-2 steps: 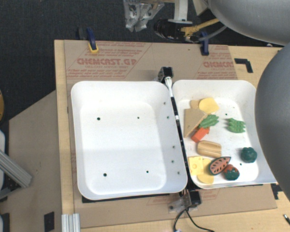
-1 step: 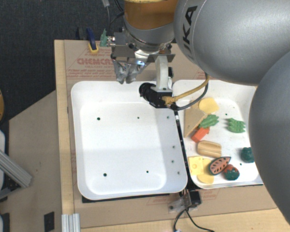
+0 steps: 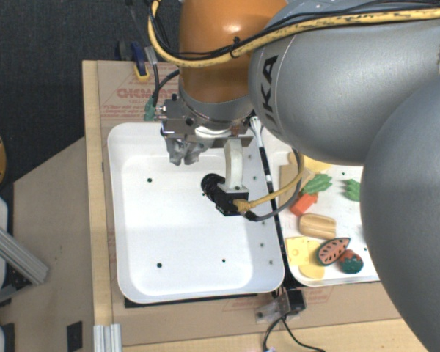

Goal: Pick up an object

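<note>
My gripper [image 3: 182, 152] hangs below the orange wrist band over the far part of the left bin [image 3: 176, 270], whose white floor shows beneath it. No object shows at the gripper. The toy food lies in the right bin [image 3: 301, 273]: an orange carrot [image 3: 305, 203] with a green top, a tan bread roll [image 3: 317, 226], a yellow piece [image 3: 305, 255], an oval slice with dark seeds [image 3: 332, 251], a red and green berry [image 3: 352, 262] and a green piece [image 3: 352, 190]. The arm hides much of the right bin.
A black cable fitting [image 3: 218, 195] and a yellow-sleeved cable [image 3: 275, 193] dangle from the wrist over the left bin. Both bins rest on a brown board [image 3: 99, 196]. The big grey arm links cover the upper right.
</note>
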Available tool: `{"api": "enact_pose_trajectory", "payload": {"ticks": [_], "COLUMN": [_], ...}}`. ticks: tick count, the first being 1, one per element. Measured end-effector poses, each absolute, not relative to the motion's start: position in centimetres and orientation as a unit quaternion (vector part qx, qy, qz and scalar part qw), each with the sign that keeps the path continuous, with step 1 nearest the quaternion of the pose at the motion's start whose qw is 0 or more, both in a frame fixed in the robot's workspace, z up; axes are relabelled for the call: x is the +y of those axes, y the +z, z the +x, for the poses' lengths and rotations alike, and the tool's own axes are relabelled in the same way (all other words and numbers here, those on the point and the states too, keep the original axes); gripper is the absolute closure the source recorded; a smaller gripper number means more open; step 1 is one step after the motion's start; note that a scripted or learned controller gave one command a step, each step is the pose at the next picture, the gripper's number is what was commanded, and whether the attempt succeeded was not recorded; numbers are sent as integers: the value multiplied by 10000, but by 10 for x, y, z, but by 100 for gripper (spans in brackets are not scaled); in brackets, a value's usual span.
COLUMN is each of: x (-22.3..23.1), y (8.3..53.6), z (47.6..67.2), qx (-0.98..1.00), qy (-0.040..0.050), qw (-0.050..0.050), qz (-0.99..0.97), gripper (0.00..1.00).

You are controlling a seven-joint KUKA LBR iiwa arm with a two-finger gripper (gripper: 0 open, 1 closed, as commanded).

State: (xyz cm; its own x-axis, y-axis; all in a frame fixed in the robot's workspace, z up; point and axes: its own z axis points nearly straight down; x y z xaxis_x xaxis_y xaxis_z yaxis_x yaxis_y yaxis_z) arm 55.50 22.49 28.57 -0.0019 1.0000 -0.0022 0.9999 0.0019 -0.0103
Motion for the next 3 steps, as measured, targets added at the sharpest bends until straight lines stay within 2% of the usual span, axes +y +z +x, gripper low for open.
{"api": "enact_pose_trajectory", "payload": {"ticks": [1,2,3], "x": [225,225,224], "y": [297,301,294], "z": [511,477,573], "qx": [-7079,-7078,-7060], "qy": [18,17,-21], "qw": [18,18,-20], "qz": [-7064,-7064,-7082], "gripper": [100,100,100]}}
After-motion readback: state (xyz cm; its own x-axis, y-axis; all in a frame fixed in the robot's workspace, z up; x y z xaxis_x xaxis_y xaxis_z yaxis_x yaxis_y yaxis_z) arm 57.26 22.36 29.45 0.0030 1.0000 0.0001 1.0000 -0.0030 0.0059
